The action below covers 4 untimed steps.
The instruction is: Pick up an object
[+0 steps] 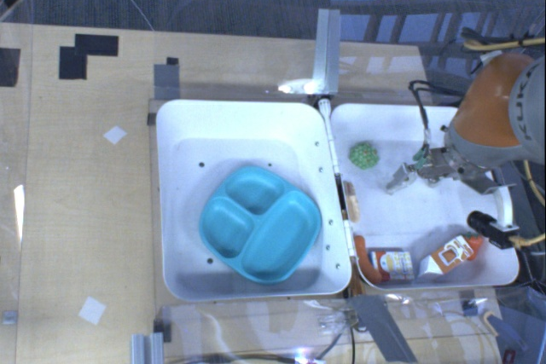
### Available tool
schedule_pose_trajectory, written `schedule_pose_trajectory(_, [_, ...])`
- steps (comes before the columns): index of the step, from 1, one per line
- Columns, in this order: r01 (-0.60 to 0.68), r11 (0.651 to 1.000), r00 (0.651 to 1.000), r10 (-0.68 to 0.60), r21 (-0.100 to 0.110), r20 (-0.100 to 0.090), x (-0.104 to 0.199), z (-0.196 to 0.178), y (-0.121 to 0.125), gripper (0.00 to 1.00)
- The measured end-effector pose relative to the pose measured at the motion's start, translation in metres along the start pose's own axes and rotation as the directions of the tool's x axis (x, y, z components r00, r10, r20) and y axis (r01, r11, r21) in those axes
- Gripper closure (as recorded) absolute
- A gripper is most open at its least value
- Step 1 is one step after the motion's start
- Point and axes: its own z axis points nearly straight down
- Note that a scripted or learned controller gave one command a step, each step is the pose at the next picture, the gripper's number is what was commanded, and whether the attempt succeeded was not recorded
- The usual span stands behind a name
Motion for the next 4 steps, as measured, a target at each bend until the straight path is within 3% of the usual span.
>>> schedule_pose_trajectory(1, [0.197, 0.98, 0.98, -0.197, -0.002, -0.001, 0.049, 0.0, 0.032, 0.0])
schedule_pose_trajectory(2, [0.299, 0.954, 0.954, -0.299, 0.014, -0.01, 0.031, 0.001, 0.096, 0.0])
schedule_pose_trajectory(3, [0.301, 0.954, 0.954, -0.301, 0.003, 0.0, 0.03, -0.011, 0.099, 1.0])
schedule_pose_trajectory(4, [0.184, 0.983, 0.983, -0.184, 0.0, -0.002, 0.095, -0.098, 0.108, 1.0])
